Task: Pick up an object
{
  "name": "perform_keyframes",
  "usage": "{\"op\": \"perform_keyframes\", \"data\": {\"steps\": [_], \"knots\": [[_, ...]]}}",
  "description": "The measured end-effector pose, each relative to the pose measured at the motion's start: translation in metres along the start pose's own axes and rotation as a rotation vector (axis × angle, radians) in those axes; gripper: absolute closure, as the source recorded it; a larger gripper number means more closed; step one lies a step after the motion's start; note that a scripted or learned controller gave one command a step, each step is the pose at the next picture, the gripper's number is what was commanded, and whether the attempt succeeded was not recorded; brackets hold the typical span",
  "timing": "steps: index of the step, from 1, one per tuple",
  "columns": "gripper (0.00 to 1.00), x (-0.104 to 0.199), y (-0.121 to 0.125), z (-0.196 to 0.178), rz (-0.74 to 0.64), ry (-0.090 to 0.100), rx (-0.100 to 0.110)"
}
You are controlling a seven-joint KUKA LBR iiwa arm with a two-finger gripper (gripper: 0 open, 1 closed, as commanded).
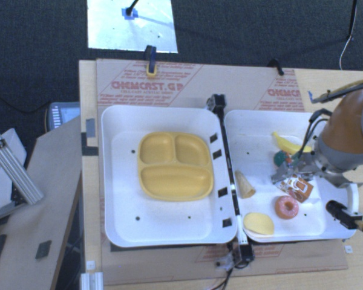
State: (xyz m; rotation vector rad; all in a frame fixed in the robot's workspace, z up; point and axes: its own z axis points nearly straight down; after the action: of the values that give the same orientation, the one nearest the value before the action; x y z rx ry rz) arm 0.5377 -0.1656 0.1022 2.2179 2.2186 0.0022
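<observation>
My gripper (290,177) is low in the right bin (254,132), reaching in from the right. It hangs over a small orange-and-white object (302,190), which it partly hides. A pink donut (287,207) lies just in front of it. A small teal piece (281,158) and a yellow banana (285,142) lie just behind it. To the left, a tan cone (245,184) rests near the bin's left wall. A flat yellow piece (259,223) sits at the front left corner.
The left bin (118,162) holds a yellow divided plate (172,165). A black divider (225,162) runs between the bins. The arm's orange band (351,122) and grey wrist stand over the right bin's right side.
</observation>
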Motion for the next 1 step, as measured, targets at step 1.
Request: {"op": "perform_keyframes", "data": {"steps": [1], "knots": [[1.00,0.0006,0.0006,-0.0092,0.000,0.001,-0.001]]}}
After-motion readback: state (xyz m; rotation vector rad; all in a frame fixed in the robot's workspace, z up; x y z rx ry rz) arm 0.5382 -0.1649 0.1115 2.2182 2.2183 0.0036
